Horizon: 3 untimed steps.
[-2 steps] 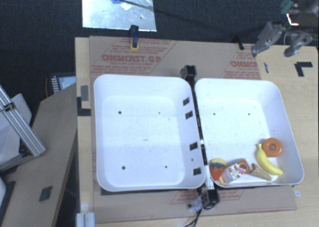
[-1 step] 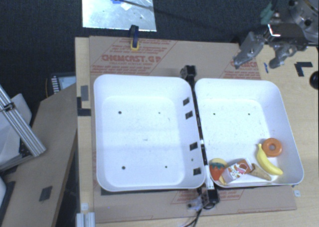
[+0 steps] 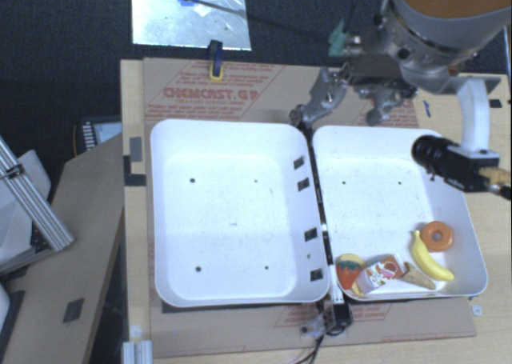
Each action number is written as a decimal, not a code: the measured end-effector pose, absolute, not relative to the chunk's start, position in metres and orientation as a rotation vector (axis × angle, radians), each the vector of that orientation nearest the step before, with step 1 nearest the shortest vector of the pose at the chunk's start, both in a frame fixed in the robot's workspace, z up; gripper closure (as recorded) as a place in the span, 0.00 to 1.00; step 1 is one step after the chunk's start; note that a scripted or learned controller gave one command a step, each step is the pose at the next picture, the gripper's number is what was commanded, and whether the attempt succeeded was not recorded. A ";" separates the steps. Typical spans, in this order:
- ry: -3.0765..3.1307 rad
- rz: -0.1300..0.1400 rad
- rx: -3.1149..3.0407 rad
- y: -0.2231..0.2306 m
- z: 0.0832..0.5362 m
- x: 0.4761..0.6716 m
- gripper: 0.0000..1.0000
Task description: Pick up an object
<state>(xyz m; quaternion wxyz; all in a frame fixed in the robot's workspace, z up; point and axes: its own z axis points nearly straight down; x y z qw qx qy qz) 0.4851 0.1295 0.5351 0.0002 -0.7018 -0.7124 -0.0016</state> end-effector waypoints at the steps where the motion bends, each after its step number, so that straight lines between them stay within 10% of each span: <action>1: -2.235 -0.006 -2.207 0.212 0.535 0.486 0.00; 2: -2.228 -0.005 -2.214 0.228 0.535 0.486 0.00; 3: -2.216 -0.003 -2.232 0.159 0.535 0.551 0.00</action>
